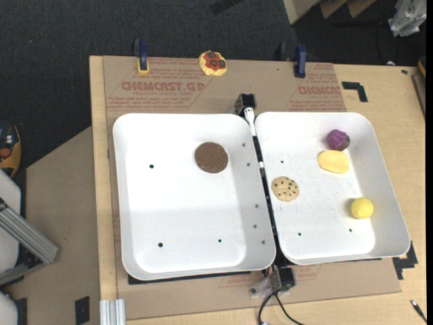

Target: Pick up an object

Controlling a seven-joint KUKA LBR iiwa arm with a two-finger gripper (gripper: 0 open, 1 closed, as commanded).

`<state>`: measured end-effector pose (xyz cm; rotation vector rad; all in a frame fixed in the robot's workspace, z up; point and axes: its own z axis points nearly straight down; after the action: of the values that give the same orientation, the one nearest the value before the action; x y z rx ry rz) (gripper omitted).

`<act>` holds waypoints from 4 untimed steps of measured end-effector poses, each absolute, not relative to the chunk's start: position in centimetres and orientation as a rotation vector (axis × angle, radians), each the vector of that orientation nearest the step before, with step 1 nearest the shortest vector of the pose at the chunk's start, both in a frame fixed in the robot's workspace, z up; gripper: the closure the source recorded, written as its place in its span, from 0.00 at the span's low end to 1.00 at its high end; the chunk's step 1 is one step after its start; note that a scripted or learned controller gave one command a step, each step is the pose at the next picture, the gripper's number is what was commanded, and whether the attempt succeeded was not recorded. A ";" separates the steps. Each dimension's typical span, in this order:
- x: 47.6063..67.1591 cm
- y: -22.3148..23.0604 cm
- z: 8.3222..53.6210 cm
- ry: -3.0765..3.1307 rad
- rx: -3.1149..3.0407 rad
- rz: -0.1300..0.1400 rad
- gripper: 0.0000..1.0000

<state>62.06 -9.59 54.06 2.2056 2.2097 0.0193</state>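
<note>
two shallow white bins sit side by side on a brown board. the left bin (183, 249) holds a single round brown disc (212, 158), lying flat toward the upper middle. the right bin (325, 249) holds four things: a chocolate chip cookie (285, 189) near the left wall, a purple lump (337, 139) at upper right, a pale yellow piece (333, 162) just below it and nearly touching, and a small bright yellow ball (362, 208) lower right, apart from the others. on the board beyond the bins lies a small yellow and red item (213, 63), perhaps a toy pastry, too small to tell. two blue clamps (141, 54) grip the far edge.
</note>
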 end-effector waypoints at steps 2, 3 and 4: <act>53.3 -1.8 35.9 2.231 2.225 -0.011 1.00; 47.8 -1.1 51.3 2.214 2.209 0.025 1.00; 47.8 0.6 39.4 2.228 2.227 -0.015 1.00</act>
<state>47.84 0.59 39.43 2.2271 2.2285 -0.0146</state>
